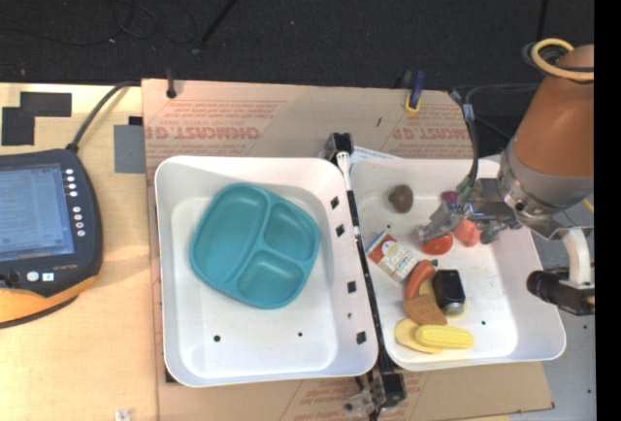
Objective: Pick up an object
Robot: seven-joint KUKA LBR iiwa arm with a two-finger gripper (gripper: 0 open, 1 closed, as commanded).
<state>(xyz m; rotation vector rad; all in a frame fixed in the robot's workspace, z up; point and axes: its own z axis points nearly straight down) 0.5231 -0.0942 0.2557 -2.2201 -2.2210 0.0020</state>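
**Gripper low in the right bin, among a crowd of small toys**

A cardboard-covered bench (291, 118) against a dark backdrop carries two shallow white bins side by side, with a tablet-like screen (39, 215) resting at the bench's far left. The left bin (184, 332) holds a teal divided plate (254, 244). The right bin (524, 332) holds the clutter.

The gripper (464, 215) sits low in the right bin, under the arm's orange band (563, 109). Whether its fingers are spread or closed cannot be told here; metal parts and coloured toys overlap at the tips. Touching or just beside the fingertips lie a red piece (437, 240) and an orange piece (468, 233); neither can be seen squarely between the fingers, so no hold can be claimed. Away from the tips toward the bin's far wall sits a brown ball (401, 198). Nearer the camera from the fingers are a small printed carton (393, 259), a sausage-like toy (419, 278), a black block (448, 291), a cookie (424, 309) and a yellow corn cob (441, 339).

The likely risk is a glancing grip: with two pieces packed at the tips, the fingers may pinch an edge and let it slip on the lift, or nudge both aside. The rounded red piece would probably squirt out under uneven pressure.
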